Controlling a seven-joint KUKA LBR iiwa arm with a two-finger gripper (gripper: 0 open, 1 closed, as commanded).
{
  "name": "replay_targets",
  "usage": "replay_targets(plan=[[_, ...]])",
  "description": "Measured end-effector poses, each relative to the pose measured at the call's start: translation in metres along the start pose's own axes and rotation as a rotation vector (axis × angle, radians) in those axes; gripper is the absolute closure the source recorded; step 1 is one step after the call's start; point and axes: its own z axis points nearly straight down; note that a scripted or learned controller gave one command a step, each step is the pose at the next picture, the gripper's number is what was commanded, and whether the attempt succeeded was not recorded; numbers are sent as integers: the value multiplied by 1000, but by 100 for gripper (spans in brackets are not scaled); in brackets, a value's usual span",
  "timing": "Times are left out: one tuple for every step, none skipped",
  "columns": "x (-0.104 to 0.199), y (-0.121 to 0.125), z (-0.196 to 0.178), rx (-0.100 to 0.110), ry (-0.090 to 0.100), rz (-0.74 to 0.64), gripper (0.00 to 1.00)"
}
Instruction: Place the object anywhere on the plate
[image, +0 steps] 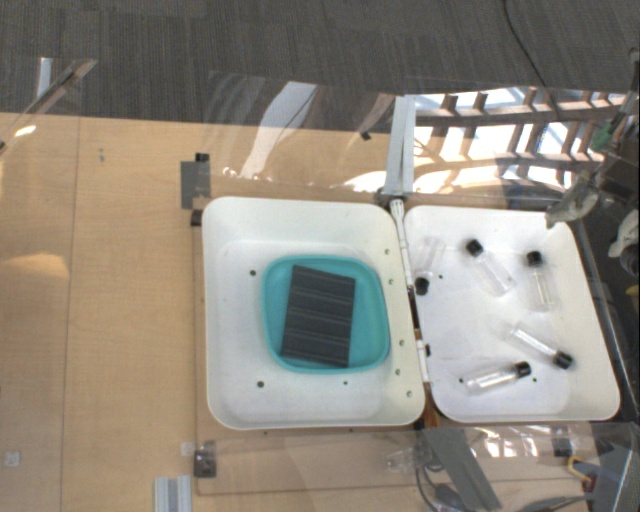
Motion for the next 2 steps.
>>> replay_targets(plan=[[-47,-30,-50,1,-2,187,0],[-75,-22,-60,2,-3,585,0]])
